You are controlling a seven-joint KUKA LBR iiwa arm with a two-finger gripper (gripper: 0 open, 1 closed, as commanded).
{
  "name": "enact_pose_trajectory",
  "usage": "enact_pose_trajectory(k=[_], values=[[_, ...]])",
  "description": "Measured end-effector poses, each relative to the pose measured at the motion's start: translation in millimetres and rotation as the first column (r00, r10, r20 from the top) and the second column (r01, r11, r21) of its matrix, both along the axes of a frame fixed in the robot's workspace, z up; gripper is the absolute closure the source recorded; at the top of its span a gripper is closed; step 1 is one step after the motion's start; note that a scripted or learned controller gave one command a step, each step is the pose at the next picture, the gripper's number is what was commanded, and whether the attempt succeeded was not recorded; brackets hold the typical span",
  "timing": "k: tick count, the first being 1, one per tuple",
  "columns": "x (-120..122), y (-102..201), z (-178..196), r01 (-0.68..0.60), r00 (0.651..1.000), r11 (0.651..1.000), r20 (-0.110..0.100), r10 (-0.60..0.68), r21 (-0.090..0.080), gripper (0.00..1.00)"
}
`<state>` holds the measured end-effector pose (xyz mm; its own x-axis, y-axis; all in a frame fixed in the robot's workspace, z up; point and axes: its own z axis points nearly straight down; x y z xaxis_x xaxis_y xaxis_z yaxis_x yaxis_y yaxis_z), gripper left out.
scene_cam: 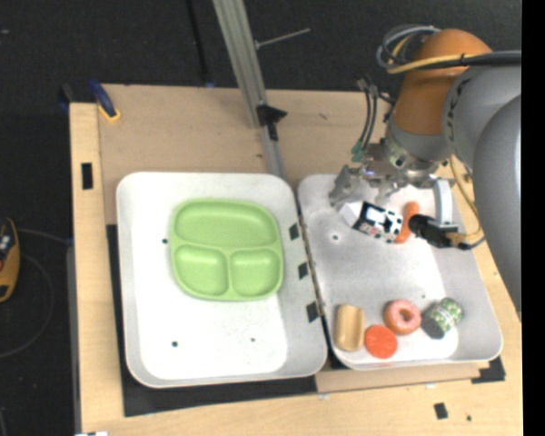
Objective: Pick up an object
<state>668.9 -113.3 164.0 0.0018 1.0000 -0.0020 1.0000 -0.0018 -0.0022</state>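
1. Over the far end of the right bin (454, 275), the gripper (374, 209) hangs low on the grey arm (436, 98); whether its fingers are open or shut cannot be told from this view, nor whether anything sits between them.
2. Just beside the gripper, toward the bin's right wall, lies an orange piece (406, 223), partly hidden.
3. Along the near edge of the right bin four things lie in a row, well apart from the gripper: a tan cylinder (348, 326), an orange-red round piece (380, 341), a pink doughnut (401, 315) and a green-and-white speckled ball (443, 316).
4. Left of the right bin, touching it side by side, sits the left bin (145, 334), holding a green divided plate (226, 248) with three compartments.
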Motion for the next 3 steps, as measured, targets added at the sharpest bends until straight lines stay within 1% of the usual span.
enact_pose_trajectory(k=[1,2,3], values=[[0.6,4.7,-26.9,-0.002,1.000,1.000,0.018,0.002,-0.002,0.00],[1.2,2.6,-17.1,0.000,1.000,1.000,0.021,0.000,-0.005,1.00],[-4.2,8.5,33.5,-0.004,1.000,1.000,0.007,0.004,0.001,1.00]])
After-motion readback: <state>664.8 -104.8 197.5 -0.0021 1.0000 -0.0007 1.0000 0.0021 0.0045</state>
